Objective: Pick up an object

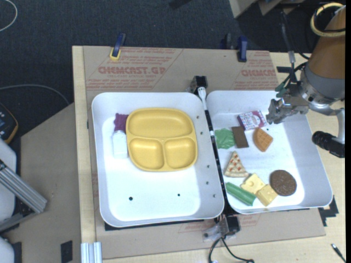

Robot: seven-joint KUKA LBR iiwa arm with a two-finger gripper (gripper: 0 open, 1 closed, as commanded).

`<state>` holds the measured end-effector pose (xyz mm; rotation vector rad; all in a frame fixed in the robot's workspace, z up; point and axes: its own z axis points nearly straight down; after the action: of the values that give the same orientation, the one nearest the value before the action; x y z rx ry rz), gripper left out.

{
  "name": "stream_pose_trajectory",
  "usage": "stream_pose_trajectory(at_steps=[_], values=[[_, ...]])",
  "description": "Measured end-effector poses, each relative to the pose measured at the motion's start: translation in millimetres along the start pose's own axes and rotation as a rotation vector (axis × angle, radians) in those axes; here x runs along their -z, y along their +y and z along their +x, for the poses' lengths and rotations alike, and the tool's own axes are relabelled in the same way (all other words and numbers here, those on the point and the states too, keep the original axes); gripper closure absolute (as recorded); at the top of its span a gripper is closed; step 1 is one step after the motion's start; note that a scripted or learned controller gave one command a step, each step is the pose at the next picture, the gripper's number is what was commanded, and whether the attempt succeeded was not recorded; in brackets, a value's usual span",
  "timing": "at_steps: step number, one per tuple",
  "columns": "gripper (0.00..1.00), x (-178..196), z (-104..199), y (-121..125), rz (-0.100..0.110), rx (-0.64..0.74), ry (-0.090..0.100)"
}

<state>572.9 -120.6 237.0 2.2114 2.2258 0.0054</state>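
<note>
Nearest the lens, cardboard covers the desk (164,240) under two white bins. By my reading the arm is mid-approach, so the sensible move is to pick one well-separated item, centre over it and descend straight, avoiding the crowded cluster. Left bin (109,201) holds a yellow divided tray (162,138) with a small white bottle (119,144) and a purple item (120,121) at its left side. Right bin (315,174) holds the candidates: green piece (224,139), brown bar (239,137), pizza slice (236,166), cheese cubes (259,188), pink packet (252,119), orange biscuit (263,140), round brown cookie (282,182). End effector (277,113) hovers just beside the packet; I cannot tell its state
</note>
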Motion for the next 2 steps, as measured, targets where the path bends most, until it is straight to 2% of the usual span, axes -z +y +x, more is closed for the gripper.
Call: stream_pose_trajectory(at_steps=[1, 2], values=[[1.0, -16.9, 52.0, 28.5, 0.002, 0.0, 0.001], [1.0, -19.3, 72.0, 37.8, 0.002, -0.004, 0.0]])
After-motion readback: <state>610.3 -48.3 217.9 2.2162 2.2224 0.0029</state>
